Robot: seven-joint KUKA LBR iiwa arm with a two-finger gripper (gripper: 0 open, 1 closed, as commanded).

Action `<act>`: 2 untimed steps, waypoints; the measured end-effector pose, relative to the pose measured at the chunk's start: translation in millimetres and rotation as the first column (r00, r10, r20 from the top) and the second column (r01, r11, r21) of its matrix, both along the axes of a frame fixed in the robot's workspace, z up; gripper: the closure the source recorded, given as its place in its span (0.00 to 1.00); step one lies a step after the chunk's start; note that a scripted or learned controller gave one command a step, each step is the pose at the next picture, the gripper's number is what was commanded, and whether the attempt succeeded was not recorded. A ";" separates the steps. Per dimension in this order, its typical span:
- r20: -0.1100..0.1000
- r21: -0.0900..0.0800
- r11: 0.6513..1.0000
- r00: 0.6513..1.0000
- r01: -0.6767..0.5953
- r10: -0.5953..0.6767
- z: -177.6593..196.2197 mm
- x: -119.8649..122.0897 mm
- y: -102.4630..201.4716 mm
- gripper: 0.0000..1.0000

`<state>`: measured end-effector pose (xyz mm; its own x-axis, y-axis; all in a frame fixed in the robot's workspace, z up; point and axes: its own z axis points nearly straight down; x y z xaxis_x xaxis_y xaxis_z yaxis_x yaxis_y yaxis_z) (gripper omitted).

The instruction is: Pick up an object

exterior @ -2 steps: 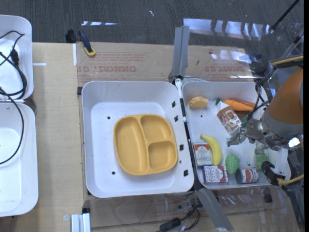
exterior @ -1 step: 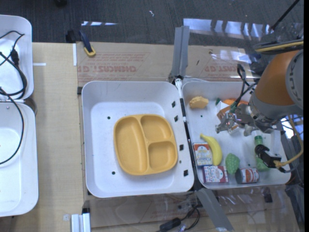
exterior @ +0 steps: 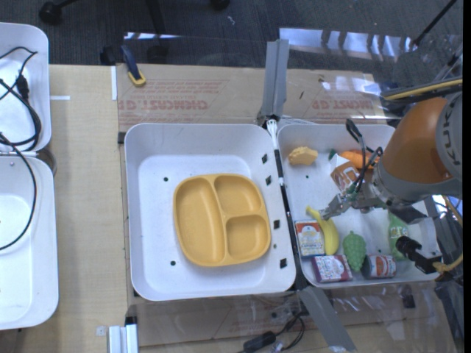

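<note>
**benchwatcher:** Standing by the rig now. From the overhead camera, the landmark is the yellow divided tray (exterior: 221, 219), sitting alone in the left bin (exterior: 140, 197). Everything grabbable is in the right bin (exterior: 288, 197), just right of that tray: a banana (exterior: 324, 227), a small juice carton (exterior: 310, 238) touching it, a green bumpy thing (exterior: 355, 250) that might be a toy vegetable, a pinkish packet (exterior: 330, 268) and a can (exterior: 379, 265) along the near wall. Farther back there's a yellowish lump (exterior: 302, 155) and a carrot (exterior: 352, 158).

**toolhead:** And the arm?

**benchwatcher:** It comes in from the side away from the tray, orange band leaning over the right bin. The gripper (exterior: 335, 206) is low, just behind the banana's upper end, tilted down toward it. My guess is it's angled that way to reach between the crowded items.

**toolhead:** Grabbing anything?

**benchwatcher:** Honestly can't tell whether it's spread or closed; too small and dark. I see nothing between the tips, so I wouldn't call anything picked. The banana looks like the nearest candidate, still lying on the bin floor.
</note>
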<state>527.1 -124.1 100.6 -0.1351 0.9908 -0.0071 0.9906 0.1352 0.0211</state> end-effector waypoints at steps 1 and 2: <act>-0.011 -0.001 0.985 0.985 -0.170 0.170 -4.4 -11.8 12.2 0.00; -0.012 0.000 0.986 0.986 -0.165 0.165 3.6 -12.2 11.6 1.00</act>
